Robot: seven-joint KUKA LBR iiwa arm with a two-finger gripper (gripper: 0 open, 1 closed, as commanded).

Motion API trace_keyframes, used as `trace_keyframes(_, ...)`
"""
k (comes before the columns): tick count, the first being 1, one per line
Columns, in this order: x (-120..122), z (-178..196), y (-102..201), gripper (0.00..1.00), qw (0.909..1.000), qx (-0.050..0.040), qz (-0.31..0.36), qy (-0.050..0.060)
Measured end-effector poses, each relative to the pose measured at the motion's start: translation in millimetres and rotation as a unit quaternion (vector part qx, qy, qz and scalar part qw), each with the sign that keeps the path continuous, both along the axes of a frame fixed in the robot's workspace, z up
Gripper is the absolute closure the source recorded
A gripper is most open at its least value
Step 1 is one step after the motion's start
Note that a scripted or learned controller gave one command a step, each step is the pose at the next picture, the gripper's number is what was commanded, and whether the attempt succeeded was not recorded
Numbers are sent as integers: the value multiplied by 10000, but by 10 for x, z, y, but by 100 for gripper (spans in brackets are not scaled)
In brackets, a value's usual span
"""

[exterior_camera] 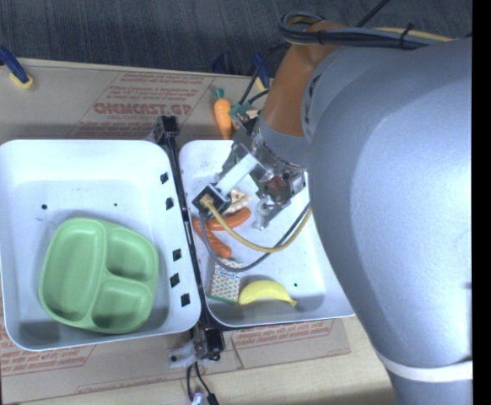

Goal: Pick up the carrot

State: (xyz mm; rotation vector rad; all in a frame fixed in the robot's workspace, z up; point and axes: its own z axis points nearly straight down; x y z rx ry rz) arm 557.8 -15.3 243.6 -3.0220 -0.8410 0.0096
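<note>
A small orange carrot (222, 118) with a green top lies at the far edge of the right bin (313, 298), on or just beyond its rim. My gripper (267, 202) hangs low over the middle of the right bin, nearer the camera than the carrot and apart from it. Just to its left lie two orange-red elongated pieces (231, 218), and the wrist hides part of them. The arm covers the right half of this bin.
A yellow banana (265, 293) and a small patterned packet (223, 284) lie at the near end of the right bin. The left bin (26, 175) holds a green divided plate (100, 273). Brown cardboard (136, 99) lies under both bins.
</note>
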Motion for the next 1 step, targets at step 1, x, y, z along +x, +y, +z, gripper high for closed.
trace_keyframes(1, 329, -530, -633, 0, 9993, -5, -382, 0)
